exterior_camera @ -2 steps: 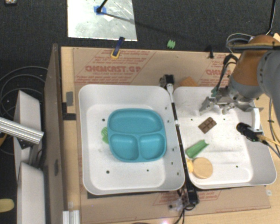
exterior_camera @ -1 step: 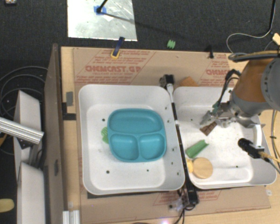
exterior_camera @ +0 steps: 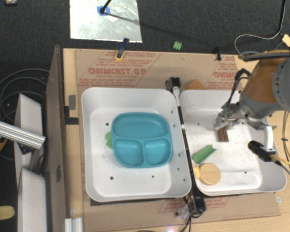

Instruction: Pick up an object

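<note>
- Brown block (exterior_camera: 223, 135) lies on the floor of the right bin (exterior_camera: 244, 175), in its middle toward the far side, directly under the gripper (exterior_camera: 224, 123).
- From my seat, its long axis runs roughly from the far wall to the near wall, slightly slanted. Both ends look alike, so I cannot name a pointing end.
- I cannot tell from this slant how the gripper is set, nor whether it touches the block or hangs just over it.
- Around the block I see bare white floor to the right and toward the near wall. The wall next to the other bin is well apart from it.
- A green piece (exterior_camera: 203, 154) lies nearer me and to the left, near the block but apart. Its long axis climbs from lower left to upper right.
- A round wooden disc (exterior_camera: 210, 174) sits near the bin's front left corner, just beside the green piece's lower end.
- The arm comes in over the right rim, covering the far right corner.
- The left bin (exterior_camera: 99, 124) holds a teal divided plate (exterior_camera: 141, 139) at its centre, with a green scrap (exterior_camera: 108, 139) at the plate's left edge.
- Both bins sit side by side on the desk (exterior_camera: 111, 69), their rims nearly touching.
</note>
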You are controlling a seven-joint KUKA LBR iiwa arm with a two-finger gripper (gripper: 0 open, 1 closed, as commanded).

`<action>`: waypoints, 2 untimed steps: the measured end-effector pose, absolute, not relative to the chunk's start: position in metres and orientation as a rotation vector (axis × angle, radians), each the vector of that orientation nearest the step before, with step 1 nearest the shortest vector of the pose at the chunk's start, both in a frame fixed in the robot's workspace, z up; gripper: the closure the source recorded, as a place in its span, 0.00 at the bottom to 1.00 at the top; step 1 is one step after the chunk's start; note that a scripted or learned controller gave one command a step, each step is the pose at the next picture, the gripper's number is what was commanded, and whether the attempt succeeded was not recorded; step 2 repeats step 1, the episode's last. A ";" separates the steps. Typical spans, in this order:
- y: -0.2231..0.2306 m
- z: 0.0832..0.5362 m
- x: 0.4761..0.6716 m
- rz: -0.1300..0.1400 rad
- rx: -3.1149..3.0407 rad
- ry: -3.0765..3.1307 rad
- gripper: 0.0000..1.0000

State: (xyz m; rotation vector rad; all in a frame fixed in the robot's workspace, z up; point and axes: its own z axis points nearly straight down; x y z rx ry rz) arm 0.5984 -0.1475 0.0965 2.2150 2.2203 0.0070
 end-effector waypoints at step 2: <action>-0.073 0.191 0.613 0.014 2.203 2.230 1.00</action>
